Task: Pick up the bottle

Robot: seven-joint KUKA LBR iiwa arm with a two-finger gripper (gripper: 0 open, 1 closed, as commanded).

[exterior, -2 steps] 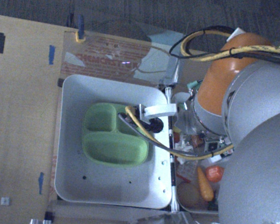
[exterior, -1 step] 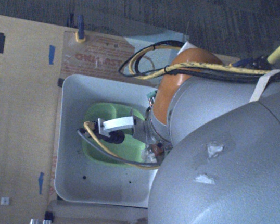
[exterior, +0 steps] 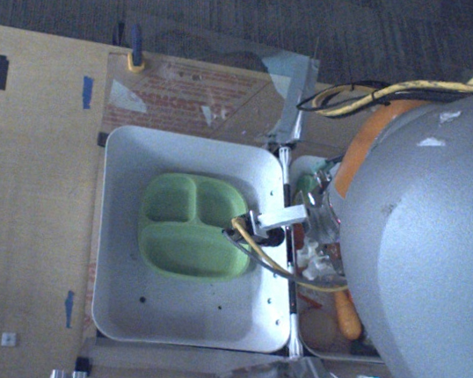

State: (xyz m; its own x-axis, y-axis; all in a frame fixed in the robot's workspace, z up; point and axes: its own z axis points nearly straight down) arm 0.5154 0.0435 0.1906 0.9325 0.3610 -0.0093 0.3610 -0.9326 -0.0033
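Green sectioned plate (exterior: 195, 226) in left bin (exterior: 114, 289), just beside gripper (exterior: 315, 245); orange item (exterior: 348, 319) near gripper, in right bin (exterior: 327, 348).

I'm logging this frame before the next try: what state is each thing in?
Green divided plate: flat, right way up, in the left bin, compartments bare.
Orange thing: lying in the right bin, partly hidden by the arm.
Arm: reaching in over the right bin.
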